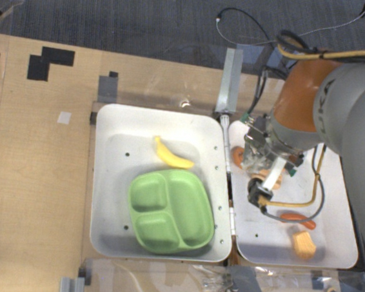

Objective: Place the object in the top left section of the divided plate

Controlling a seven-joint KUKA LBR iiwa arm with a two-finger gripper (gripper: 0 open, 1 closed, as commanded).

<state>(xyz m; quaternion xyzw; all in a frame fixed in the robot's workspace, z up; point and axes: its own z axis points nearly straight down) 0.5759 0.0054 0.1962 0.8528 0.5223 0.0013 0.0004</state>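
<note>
Where the bench lies nearest the camera, the right bin point(260, 238) holds an orange block point(303, 244), wedge-like, matte and probably soft. Just beyond it lies a red elongated item point(298, 220), slim, smooth and tapered.

At like depth in the left bin point(112, 167) sits the divided plate point(211, 226). It is green, glossy moulded plastic, round-cornered and turned somewhat askew. Raised ridges split it into three wells, and the top left section point(146, 195) is small and shallow with nothing in it.

Further back, the gripper point(258, 162) hangs low over the right bin, close to its left wall. Whether it is clenched or released cannot be told, nor whether it grasps anything. An orange rounded piece point(238, 156) lies just beside it, partly hidden. In my judgement this is the object to be moved, and it is not yet lifted.

Recommendation: centre squarely over that piece, since a rounded smooth body may roll out of an off-centre grip. Keep clear of the bin wall, lift high enough to clear both rims, and release low over the small well, allowing for the plate's skew.

Farthest, a banana point(172, 155), yellow, curved and smooth, lies in the left bin beyond the plate and apart from it.
</note>
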